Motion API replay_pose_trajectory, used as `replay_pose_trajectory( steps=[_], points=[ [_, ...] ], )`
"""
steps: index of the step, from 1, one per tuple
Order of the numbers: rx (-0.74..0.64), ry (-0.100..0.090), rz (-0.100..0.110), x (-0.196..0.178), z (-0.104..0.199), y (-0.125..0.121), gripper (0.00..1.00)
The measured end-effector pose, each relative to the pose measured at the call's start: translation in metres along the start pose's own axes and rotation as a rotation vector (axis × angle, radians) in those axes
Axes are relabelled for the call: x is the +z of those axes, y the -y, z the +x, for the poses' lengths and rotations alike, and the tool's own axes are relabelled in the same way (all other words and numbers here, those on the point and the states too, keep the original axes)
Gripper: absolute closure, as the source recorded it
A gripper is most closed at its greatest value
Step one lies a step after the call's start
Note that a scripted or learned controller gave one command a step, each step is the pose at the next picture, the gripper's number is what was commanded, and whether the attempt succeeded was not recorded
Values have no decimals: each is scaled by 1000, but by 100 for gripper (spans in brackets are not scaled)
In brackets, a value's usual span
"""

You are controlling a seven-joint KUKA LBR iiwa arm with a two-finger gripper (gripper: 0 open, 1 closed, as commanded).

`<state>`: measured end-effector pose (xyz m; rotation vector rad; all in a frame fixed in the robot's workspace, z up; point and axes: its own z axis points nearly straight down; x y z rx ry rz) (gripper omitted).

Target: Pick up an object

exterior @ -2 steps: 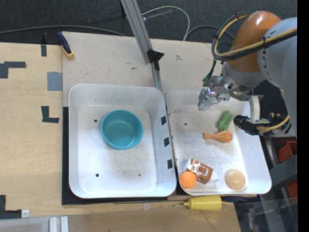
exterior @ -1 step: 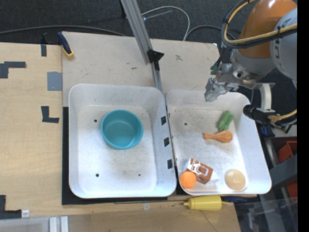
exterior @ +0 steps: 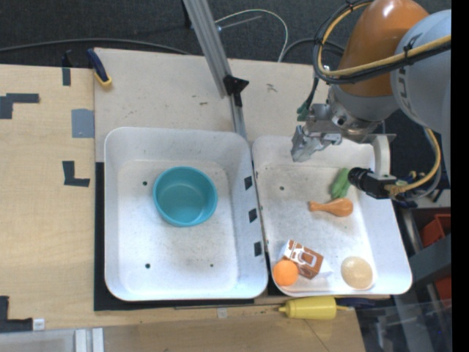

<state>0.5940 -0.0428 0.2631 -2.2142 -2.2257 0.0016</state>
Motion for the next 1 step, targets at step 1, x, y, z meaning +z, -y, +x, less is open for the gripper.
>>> replay_pose_trajectory(
  steps=[1],
  points=[
    [-1, -1, 1, 2, 54, 19, 100]
  ],
)
